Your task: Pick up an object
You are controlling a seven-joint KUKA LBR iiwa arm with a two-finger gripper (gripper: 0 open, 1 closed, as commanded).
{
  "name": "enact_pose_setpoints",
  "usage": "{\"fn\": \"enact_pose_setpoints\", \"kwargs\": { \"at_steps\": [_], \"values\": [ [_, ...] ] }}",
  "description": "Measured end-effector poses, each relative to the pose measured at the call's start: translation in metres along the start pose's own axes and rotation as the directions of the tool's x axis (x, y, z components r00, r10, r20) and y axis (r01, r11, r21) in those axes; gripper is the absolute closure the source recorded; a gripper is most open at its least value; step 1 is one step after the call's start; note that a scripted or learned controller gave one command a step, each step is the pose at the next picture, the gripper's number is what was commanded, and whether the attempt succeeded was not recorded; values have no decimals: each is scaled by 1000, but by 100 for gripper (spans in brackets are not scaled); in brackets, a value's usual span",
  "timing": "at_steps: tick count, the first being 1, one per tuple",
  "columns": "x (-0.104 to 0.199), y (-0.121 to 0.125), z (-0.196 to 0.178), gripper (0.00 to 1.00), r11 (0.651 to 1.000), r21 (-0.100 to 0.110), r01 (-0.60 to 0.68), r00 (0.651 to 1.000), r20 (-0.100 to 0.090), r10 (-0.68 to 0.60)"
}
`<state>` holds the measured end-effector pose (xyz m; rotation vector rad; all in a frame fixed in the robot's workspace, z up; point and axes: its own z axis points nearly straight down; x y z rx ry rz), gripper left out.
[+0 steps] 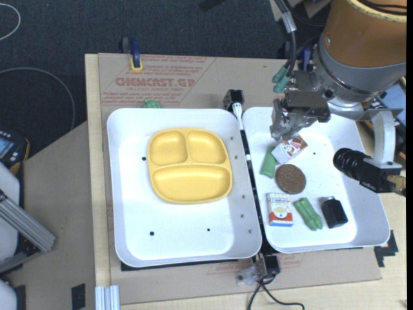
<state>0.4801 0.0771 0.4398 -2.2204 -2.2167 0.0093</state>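
Left bin (pixel 129 192): held one yellow divided plate (pixel 190 165) with three compartments, lying flat near the bin's middle. Right bin (pixel 368 228): held a small white and red packet (pixel 290 148) near the upper middle, a green wedge-shaped piece (pixel 268 163) just left of it, a brown round disc (pixel 290 179) just below the packet, a white and red carton (pixel 280 210) lying flat toward the near edge, a green knobbly toy (pixel 308 213) just beside the carton on its right, and a small black block (pixel 334 212) right of that. Gripper (pixel 282 131): positioned low over the upper part of the right bin, its tip at the packet; whether it was released or clenched could not be told. Surface (pixel 161 76): brown board with red lettering under both bins.
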Motion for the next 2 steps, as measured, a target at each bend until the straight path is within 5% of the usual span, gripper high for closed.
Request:
{"fn": "enact_pose_setpoints", "kwargs": {
  "at_steps": [1,2],
  "values": [
    [26,16,-54,100,1000,-15,5,1000,-3,-5],
    [79,1,72,100,1000,7,7,1000,2,-7]
  ]
}}
